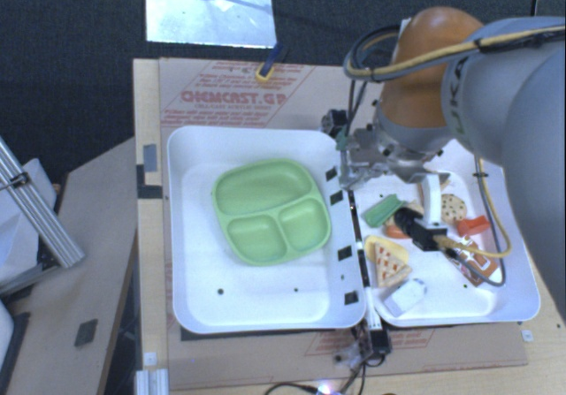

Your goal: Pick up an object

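We cannot tell whether the tool (355, 170) is spread, the flat green block (381, 209) beside it slants up-right, and the brown cardboard (292, 84) reads "CHEMCAST GP".

Dark textured backdrop (71, 40) behind pale bench (97, 208)

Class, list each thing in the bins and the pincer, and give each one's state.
Green divided plate: flat, hollows up, left bin.
Green block: lying loose, right bin.
Pizza slice: lying flat, right bin.
Cookie: lying flat, right bin.
White block: lying loose, right bin.
Pincer: low over where the bins meet.
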Tool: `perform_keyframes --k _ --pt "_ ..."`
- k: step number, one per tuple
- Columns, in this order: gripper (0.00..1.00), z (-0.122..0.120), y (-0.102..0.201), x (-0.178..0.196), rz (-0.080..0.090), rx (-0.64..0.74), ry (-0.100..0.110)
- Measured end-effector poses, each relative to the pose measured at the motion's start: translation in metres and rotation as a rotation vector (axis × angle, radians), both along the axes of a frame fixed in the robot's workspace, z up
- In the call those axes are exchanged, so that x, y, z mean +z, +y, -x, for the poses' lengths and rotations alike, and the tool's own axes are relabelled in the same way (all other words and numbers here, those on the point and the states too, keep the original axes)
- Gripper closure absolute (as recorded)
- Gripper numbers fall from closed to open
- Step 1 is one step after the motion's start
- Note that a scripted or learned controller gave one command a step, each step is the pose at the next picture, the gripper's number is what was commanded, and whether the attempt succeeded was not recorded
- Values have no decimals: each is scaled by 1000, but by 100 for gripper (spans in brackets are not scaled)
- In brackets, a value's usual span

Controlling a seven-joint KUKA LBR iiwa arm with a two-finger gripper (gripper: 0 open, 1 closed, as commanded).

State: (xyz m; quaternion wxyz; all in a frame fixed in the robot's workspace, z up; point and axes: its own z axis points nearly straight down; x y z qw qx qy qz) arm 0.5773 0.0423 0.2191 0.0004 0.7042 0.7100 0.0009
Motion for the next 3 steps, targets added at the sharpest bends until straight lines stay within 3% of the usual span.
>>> perform_keyframes --k 1,2,3 --pt "100 -9 13 10 0 -2 0" --pt "100 -8 -6 6 1 -9 1" --pt "100 4 8 11 0 -4 2"
